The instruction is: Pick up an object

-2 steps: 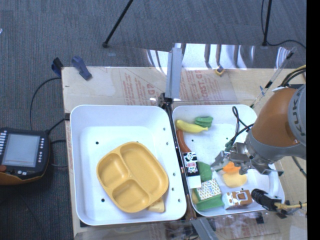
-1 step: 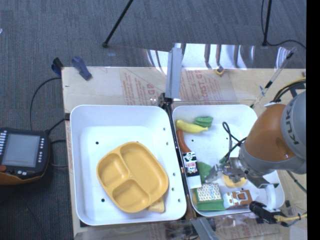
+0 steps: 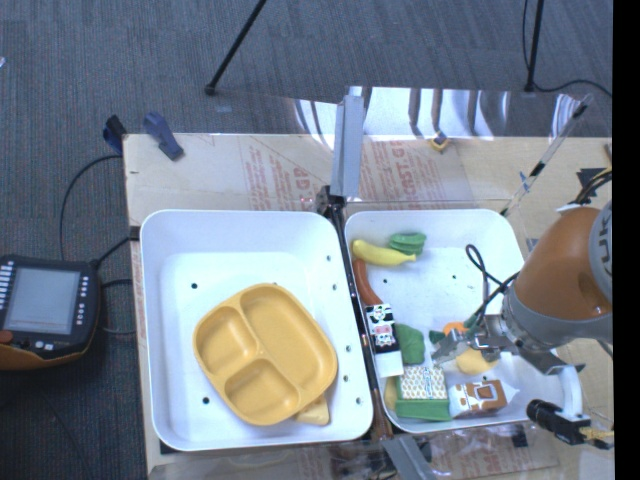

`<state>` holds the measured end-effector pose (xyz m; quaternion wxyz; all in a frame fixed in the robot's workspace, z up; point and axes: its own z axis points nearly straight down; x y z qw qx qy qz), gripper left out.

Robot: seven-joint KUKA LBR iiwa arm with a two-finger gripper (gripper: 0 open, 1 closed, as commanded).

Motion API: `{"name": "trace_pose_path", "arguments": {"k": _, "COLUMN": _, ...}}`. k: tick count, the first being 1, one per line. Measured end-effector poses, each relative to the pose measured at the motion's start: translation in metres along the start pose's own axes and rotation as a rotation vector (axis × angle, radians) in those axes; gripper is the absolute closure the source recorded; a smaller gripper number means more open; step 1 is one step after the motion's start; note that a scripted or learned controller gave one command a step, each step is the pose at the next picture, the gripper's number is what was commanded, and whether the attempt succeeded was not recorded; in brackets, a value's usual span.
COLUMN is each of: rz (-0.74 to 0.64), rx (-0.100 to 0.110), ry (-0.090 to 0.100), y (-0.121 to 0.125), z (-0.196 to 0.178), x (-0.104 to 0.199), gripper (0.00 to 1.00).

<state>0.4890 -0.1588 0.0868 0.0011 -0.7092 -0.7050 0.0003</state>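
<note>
My gripper [image 3: 458,344] hangs low over the front part of the right bin [image 3: 500,230], below the grey wrist and the orange band [image 3: 562,258]. Just beside it lie a small orange piece [image 3: 455,327] and a yellow round item [image 3: 474,363]; I cannot see whether it touches either. To its left sit a dark green item [image 3: 411,344] and a cow-patterned carton [image 3: 381,336]. In front of it are a green and white box [image 3: 422,386] and a small brown-and-white carton [image 3: 478,398]. A banana [image 3: 383,254], a green leaf [image 3: 407,241] and a brown sausage [image 3: 368,286] lie toward the back left.
The left bin [image 3: 180,238] holds a yellow compartment plate [image 3: 264,351] with a yellow piece [image 3: 315,415] sticking out from under it. A black cable [image 3: 478,268] loops over the right bin. A metal post [image 3: 348,153] stands behind the bins. A pendant [image 3: 45,308] lies at far left.
</note>
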Motion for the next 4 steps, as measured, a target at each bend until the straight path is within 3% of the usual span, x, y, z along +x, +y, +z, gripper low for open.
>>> {"name": "trace_pose_path", "arguments": {"k": 1, "rz": -0.351, "rx": 0.0, "ry": 0.0, "y": 0.043, "z": 0.0, "x": -0.007, "gripper": 0.0}}
{"name": "trace_pose_path", "arguments": {"k": 2, "rz": -0.345, "rx": 0.0, "ry": 0.002, "y": 0.043, "z": -0.009, "x": -0.008, "gripper": 1.0}}
{"name": "trace_pose_path", "arguments": {"k": 3, "rz": -0.359, "rx": -0.004, "ry": 0.0, "y": 0.042, "z": -0.05, "x": 0.032, "gripper": 1.0}}
{"name": "trace_pose_path", "arguments": {"k": 4, "rz": -0.253, "rx": -0.005, "ry": 0.001, "y": 0.1, "z": -0.102, "x": 0.113, "gripper": 1.0}}
